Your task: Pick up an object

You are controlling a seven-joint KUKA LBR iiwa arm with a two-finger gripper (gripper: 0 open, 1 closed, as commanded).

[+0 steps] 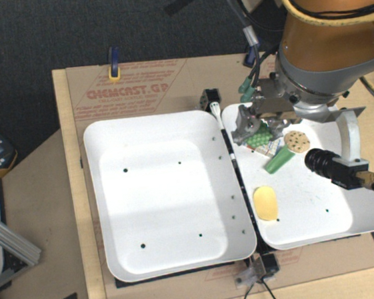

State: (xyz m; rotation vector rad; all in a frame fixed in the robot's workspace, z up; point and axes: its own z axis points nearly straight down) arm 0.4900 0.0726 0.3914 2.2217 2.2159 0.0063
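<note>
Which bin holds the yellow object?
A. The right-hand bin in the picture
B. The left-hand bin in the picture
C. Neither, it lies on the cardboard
A: the yellow object lies on the floor of the right-hand bin, in front of the green block.

Premises: a robotics laboratory or test cell, not a domestic or retail setting. Evidence follows. A large industrial arm [332, 35], grey with an orange band, reaches in from the right over the desk [74, 158]. The desk surface is a plain brown board printed with red lettering [126, 90], held at its far edge by a small blue and yellow clamp [114, 63]. Two shallow white bins [159, 195] sit side by side on it, joined by black brackets [209, 99]. Loose cabling [271, 297] trails off the near edge. Aluminium framing [6, 236] stands at the left, over dark carpeted floor [26, 36].
</note>
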